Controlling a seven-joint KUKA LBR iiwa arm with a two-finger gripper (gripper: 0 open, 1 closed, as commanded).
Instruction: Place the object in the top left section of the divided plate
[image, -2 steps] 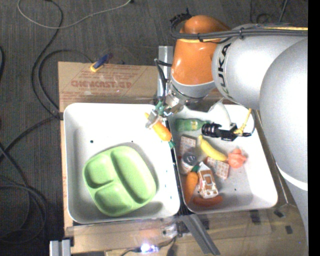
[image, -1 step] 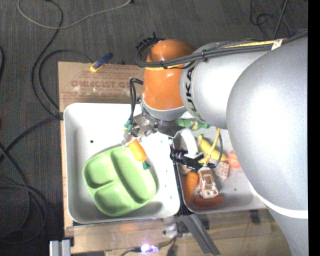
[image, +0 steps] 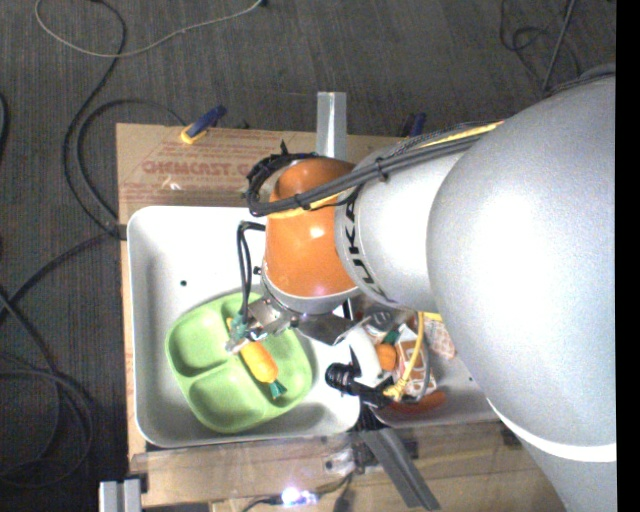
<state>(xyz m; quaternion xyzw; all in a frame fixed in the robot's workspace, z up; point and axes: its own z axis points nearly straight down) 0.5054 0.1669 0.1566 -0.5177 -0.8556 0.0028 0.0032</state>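
Gripper: gripper (image: 243, 335) sits low over the green divided plate (image: 200, 345), just beside the toy carrot (image: 262, 364); whether it grips or has let go, I cannot tell.
Toy carrot: lying on the plate's right part, near a divider ridge; exact section unclear.
Risk: carrot may straddle the ridge or sit in the wrong section; a retreating arm could drag it.
Left bin (image: 150, 260): holds the plate.
Right bin (image: 462, 385): mixed small objects (image: 400, 365), mostly hidden by the arm.

Arm (image: 440, 230) over plate's (image: 200, 345) right half

Orange toy carrot (image: 262, 362) with green top, lying slantwise on green divided plate (image: 205, 350)
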